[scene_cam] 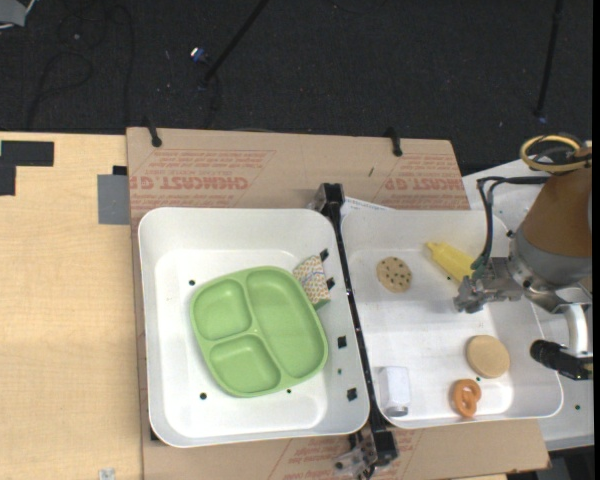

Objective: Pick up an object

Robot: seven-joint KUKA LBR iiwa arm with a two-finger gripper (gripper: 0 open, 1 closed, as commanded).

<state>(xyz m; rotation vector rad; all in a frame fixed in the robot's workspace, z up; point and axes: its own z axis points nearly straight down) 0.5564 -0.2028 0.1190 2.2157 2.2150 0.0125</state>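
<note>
In the camera view we saw the arm (560,223) reaching in over the right bin (420,408), its gripper (472,295) low near the bin floor, just beside a yellow banana-like toy (450,259). We took the banana for the likeliest target: it looked like light, stiff plastic, smooth and apt to slip, best pinched across its narrow middle, not along its length. The cookie (394,274) lay a little to its left, flat and hard to get under. Nearer the front sat a tan disc (488,356), an orange pretzel (466,397) and a white cup (394,388) on its side. The left bin (170,268) held a green plate (258,331) and a patterned scrap (313,278) at its edge. We could not tell how far apart the fingers stood; nothing was visibly between them.
</note>
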